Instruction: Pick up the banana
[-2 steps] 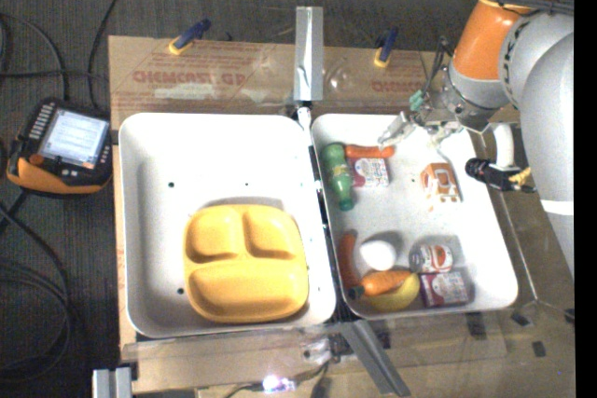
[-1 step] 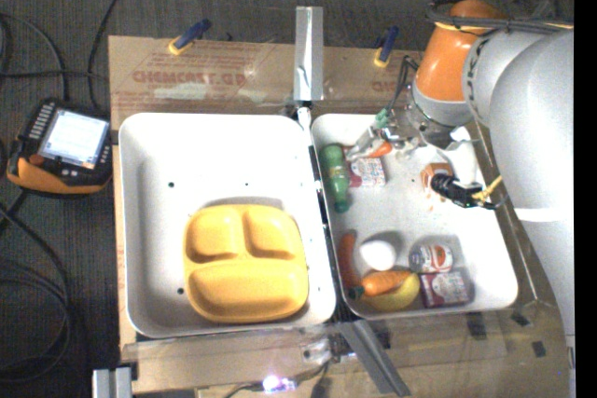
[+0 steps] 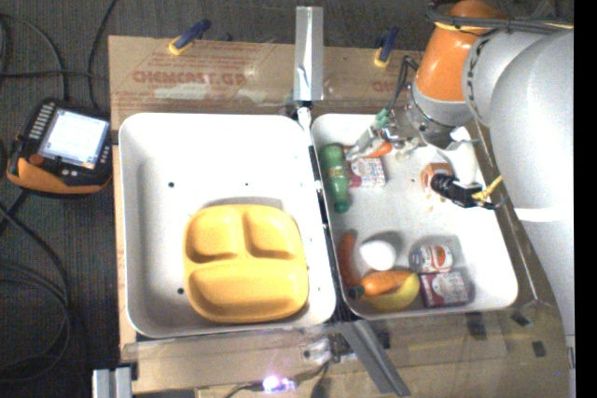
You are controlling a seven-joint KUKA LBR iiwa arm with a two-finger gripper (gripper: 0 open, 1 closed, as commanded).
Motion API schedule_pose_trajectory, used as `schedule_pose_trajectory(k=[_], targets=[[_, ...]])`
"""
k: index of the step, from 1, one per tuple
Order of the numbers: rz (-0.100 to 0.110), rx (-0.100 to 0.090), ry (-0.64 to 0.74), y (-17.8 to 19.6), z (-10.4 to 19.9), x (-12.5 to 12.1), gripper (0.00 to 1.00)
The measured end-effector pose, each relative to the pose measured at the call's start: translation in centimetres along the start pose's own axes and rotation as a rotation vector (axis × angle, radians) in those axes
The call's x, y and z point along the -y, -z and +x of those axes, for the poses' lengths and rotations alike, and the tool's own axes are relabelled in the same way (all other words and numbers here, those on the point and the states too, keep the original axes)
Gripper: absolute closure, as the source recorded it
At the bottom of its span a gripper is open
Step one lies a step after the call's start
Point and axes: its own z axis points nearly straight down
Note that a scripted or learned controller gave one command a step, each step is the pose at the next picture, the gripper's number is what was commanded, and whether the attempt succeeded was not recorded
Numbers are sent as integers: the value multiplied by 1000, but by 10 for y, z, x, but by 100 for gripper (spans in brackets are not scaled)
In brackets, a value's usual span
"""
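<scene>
Far left on the floor: a teach pendant (image 3: 61, 147) with its screen lit. On the tabletop (image 3: 215, 75), the left bin (image 3: 140, 200) holding a yellow divided tray (image 3: 246, 262), nothing there for this task. Across the divider, in the right bin (image 3: 485, 284): a green bottle (image 3: 336, 176) along the left wall, a small carton (image 3: 370, 170) just beside it, a reddish sausage-like piece (image 3: 347, 256) lower down, a white round object (image 3: 378, 253), then the banana (image 3: 403, 292) lying near the bin's front edge, touching an orange carrot-like piece (image 3: 382, 282) laid over it and just beside two small cans (image 3: 438, 270). Up at the bin's back, the pincer (image 3: 384, 137), low over the carton area and well apart from the banana; state of the pincer impossible to tell here, possibly blurred by clutter. Still the approach step, by the look of it: nothing gripped. Next move calls for travelling toward the front edge, centring over the yellow curve, and descending clear of carrot and cans.
</scene>
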Motion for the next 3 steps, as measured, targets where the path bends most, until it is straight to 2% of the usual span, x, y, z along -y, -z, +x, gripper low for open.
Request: schedule_pose_trajectory(k=[1, 2, 3], targets=[[6, 6, 312, 0, 5, -7, 0], [-12, -3, 411, 0, 5, 52, 0], [5, 3, 462, 6, 16, 20, 0]])
